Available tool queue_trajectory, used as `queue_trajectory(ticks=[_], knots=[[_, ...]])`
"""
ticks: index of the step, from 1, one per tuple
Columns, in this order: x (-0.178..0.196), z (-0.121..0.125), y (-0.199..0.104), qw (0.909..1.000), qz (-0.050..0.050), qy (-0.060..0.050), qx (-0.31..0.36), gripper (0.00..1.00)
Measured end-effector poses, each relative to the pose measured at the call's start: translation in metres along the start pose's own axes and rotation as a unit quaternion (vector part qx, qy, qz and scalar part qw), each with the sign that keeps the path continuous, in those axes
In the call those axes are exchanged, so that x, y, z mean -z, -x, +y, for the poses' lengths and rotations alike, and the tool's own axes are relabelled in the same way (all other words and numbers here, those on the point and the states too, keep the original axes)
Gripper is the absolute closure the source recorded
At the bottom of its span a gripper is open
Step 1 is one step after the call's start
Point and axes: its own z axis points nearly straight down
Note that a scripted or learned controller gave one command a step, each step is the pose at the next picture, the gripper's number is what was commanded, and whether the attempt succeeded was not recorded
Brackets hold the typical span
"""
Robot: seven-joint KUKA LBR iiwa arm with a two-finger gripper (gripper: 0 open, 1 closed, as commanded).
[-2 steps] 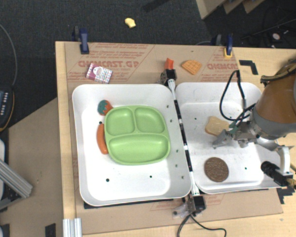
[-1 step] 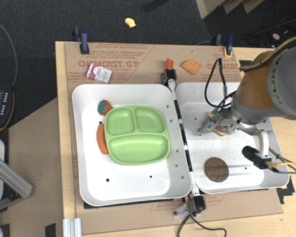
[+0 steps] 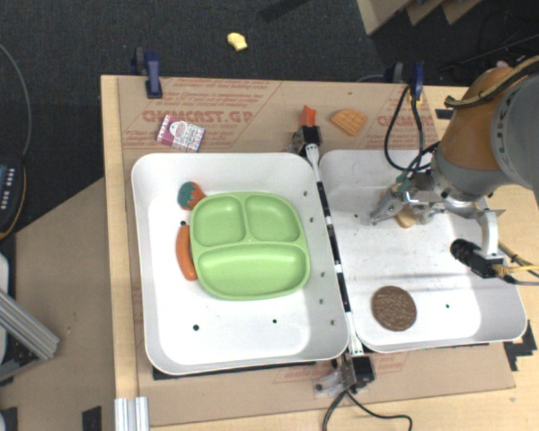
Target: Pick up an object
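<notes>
Across the middle of the frame lies the surface, a cardboard-covered board printed with red lettering, and it carries two shallow white bins side by side. At the left sits the left bin, which holds a green divided plate with three compartments. An orange carrot-like piece lies just beside the plate's left edge, and a small teal and orange toy rests near the plate's upper left corner. To the right sits the right bin, touching its neighbour along a black seam. From the upper right of the frame the arm reaches in, grey with an orange band, and bends down over the right bin's upper part. Its tool hangs low over the bin floor with the two metal fingers spread apart; a small tan bit shows between the tips, though I cannot tell what it is or whether it is being pinched. A round brown cookie lies on the floor of the right bin, toward its lower left, well apart from the tool. On the bare board above the bins lie a waffle-like orange piece and a small pink printed packet. On the dark floor at the top, a little yellow piece lies alone.
</notes>
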Motion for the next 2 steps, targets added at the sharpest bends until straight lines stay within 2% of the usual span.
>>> queue_trajectory(ticks=[1,2], knots=[[0.0,0.056,0.001,1.0,0.001,0.001,0.001,0.0],[0.0,0.03,-0.005,1.0,0.002,-0.003,-0.001,0.0]])
